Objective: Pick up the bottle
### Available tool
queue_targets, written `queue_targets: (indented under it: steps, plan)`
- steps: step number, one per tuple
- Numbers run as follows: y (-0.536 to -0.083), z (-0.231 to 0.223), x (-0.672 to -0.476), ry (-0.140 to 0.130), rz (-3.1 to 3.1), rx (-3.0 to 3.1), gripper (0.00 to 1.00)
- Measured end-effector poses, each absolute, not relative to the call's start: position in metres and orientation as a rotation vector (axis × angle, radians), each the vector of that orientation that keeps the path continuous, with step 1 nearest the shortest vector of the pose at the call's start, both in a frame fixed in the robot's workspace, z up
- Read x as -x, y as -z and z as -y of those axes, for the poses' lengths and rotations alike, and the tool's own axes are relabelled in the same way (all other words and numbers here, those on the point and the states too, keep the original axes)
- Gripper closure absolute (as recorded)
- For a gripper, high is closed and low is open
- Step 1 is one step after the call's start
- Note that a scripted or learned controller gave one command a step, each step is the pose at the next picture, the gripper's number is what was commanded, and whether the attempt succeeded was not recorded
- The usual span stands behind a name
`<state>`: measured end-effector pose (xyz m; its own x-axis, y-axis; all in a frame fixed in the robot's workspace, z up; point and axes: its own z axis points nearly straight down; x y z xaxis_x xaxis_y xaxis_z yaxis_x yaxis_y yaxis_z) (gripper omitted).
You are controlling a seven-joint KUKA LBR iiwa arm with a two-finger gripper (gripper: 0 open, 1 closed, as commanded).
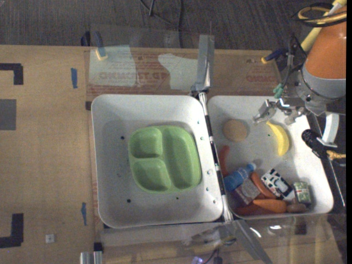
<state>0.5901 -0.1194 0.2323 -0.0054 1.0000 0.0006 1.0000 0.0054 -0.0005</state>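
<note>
Cardboard covers the bench (44,147) on the left, marked with black tape corners and a few blue tape strips. Next comes the left bin (110,114), white and shallow, with a green divided tray (165,158) lying flat in its middle; the tray has three compartments. A metal divider runs between the two bins.

In the right bin (247,106), a round tan disc (236,130) sits near the far left corner. Along the near side lies a heap of small things: a red piece against the left wall, the bottle (240,177) with its blue label and pale cap lying on its side, tilted up to the right, and orange carrot-like pieces (269,205) touching it from below. Just right of those are a black-and-white patterned carton (276,183) and a small green-and-white box (302,192). A banana (280,138) lies farther back, well apart from the bottle.

The gripper (268,110) hangs over the far part of the right bin, just beside the banana's upper end, its fingers spread apart with nothing between them. The grey arm (327,65) with its orange band rises behind it at the right.
</note>
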Motion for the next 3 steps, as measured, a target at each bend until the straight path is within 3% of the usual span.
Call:
queue_targets:
  steps: [1,2,3]
  plan:
    - [-0.123,0.106,-0.546,0.002,2.579,1.794,0.00]
    - [-0.087,0.130,-0.489,0.011,2.558,1.835,0.00]
    - [-0.097,0.175,-0.540,0.005,2.670,1.667,0.00]
